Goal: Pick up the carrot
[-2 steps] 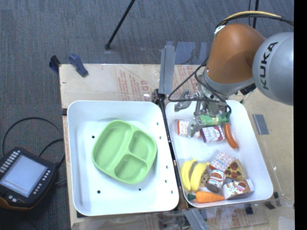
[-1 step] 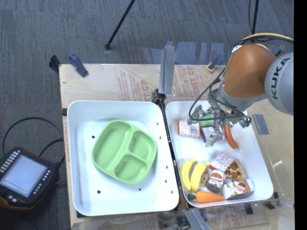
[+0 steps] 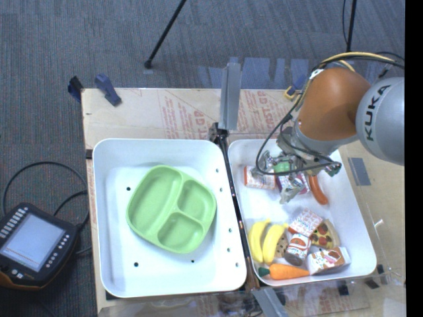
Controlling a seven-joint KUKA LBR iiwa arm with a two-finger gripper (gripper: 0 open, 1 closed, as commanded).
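The carrot (image 3: pixel 285 271) is orange with a green top. It lies flat along the front wall of the right bin (image 3: pixel 365 233), just in front of the bananas (image 3: pixel 266 241). My gripper (image 3: pixel 291 174) hangs under the orange wrist band over the back half of the same bin. It is well behind the carrot and above a small wrapped packet (image 3: pixel 295 185). The wrist and cables hide much of the gripper.
Beside the carrot are toy snack boxes (image 3: pixel 301 233), a pizza slice (image 3: pixel 325 234) and a white packet (image 3: pixel 327 260). A red sausage (image 3: pixel 318 190) and another packet (image 3: pixel 256 177) lie near the gripper. A green divided plate (image 3: pixel 173 208) sits in the left bin (image 3: pixel 109 243).
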